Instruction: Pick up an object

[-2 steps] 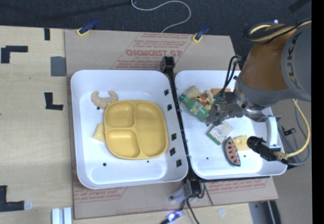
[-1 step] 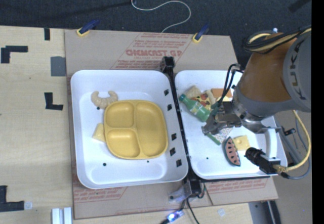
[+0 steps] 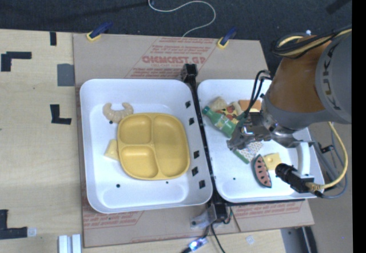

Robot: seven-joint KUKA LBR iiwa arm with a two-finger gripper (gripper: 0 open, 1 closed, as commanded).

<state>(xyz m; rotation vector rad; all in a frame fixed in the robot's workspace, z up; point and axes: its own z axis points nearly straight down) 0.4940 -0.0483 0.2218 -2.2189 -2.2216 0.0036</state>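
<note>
Toy clutter is piled at the far-left of the right bin; a watermelon slice lies nearer. Gripper is positioned over the pile; grip state cannot be told. A yellow divided plate is seen in the left bin.

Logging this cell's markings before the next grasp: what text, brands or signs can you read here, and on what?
"CHEMCAST GP", red print on the brown board behind the bins; the smaller red lines around it are too blurred to read.
"KU", partial lettering on the grey arm; the rest is cut off.
Black tape marks on the bench are shapes, not letters.
</note>
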